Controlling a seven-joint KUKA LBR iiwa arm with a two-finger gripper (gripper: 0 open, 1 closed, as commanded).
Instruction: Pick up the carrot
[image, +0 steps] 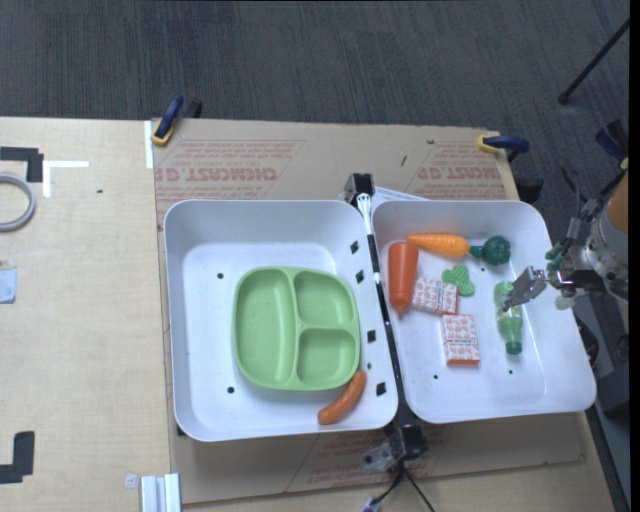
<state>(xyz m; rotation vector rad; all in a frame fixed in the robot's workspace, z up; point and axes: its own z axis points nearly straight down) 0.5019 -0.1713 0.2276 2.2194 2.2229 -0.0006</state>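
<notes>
So the carrot (438, 242) is lying on its side near the back of the right bin (560, 392), pointy end toward the left and its dark green leafy top (493, 249) toward the right. Nothing is touching it. Just left of it there's a taller orange piece (402, 275) (looks like a pepper or something similar) close to the divider between the bins.

The claw (527, 289) hangs over the right side of that same bin, near the rim, with its fingers a little apart and nothing between them. It's near a green bottle-like thing (511, 322), well off from the carrot.

Other stuff in the right bin: two small red-and-white boxes (447, 316) and a small green leafy piece (458, 279). The left bin (190, 330) has a green divided plate (296, 328) with a sausage (342, 398) lying by its front right corner. Both bins sit on a cardboard sheet (250, 165) on the worktop.
</notes>
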